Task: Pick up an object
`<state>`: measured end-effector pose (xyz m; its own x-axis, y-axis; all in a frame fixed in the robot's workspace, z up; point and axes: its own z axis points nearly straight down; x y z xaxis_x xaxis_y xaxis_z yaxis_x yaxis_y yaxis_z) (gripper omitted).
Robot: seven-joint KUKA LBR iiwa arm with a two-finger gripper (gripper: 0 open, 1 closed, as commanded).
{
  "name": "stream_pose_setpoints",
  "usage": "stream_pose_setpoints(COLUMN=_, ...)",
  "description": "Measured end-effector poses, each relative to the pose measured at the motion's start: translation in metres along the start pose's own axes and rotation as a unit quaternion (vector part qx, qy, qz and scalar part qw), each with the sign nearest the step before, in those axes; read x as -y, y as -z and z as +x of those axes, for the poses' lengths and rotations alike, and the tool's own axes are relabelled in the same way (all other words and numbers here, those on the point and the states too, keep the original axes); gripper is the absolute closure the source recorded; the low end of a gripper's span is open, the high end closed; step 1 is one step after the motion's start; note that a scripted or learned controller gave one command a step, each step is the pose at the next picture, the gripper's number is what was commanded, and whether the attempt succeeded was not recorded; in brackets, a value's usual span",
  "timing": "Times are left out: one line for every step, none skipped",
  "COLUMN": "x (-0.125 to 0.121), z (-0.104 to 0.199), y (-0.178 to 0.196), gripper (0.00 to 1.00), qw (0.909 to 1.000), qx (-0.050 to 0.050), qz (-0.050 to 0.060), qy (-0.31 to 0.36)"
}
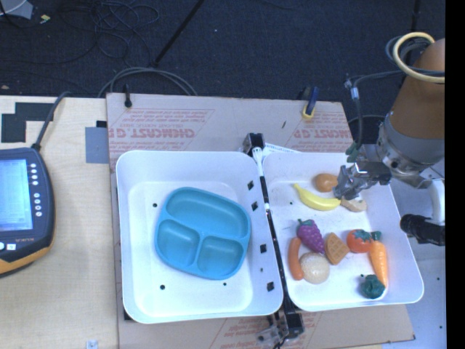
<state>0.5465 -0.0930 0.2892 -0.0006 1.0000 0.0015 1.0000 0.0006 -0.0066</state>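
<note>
My gripper [349,185] hangs over the right bin [414,286] at two o'clock, grip state I cannot tell, just beside the banana [317,198], likely light, stiff, slick plastic, best pinched across its middle.

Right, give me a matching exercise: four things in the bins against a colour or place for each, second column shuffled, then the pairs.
Things
1. plate
2. banana
3. grapes
4. carrot

Colour or place
A. purple, in the middle of the right bin
B. blue, in the left bin
C. orange, near the right bin's right edge
D. yellow, just left of the gripper

Pairs: 1-B, 2-D, 3-A, 4-C
</note>
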Motion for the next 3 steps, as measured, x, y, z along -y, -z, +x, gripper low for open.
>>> stream_pose_setpoints(x=-0.092, z=0.011, y=-0.112, gripper=1.00, qw=1.0000, qx=0.001, qz=-0.005, qy=0.002)
stream_pose_setpoints(x=-0.023, z=0.032, y=-0.016, gripper=1.00, qw=1.0000, qx=0.000, qz=-0.003, qy=0.000)
stream_pose_setpoints(x=0.036, z=0.054, y=0.094, gripper=1.00, qw=1.0000, qx=0.000, qz=-0.005, qy=0.001)
